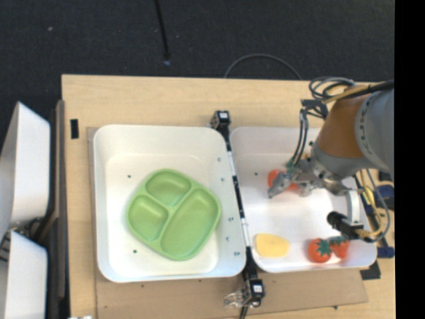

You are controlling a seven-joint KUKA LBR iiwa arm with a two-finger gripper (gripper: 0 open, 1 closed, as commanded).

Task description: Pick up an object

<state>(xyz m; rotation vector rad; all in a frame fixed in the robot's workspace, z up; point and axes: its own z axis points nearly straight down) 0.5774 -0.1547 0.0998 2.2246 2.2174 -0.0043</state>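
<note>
Reaching into the right bin (265,138), I am lowering my gripper (282,185) onto a small orange-red object (275,177); whether my fingers are apart, I cannot tell.

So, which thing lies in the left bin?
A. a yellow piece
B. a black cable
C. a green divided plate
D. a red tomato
C: the green divided plate lies alone in the left bin, while the yellow piece and the red tomato lie along the near side of the right bin.
</note>
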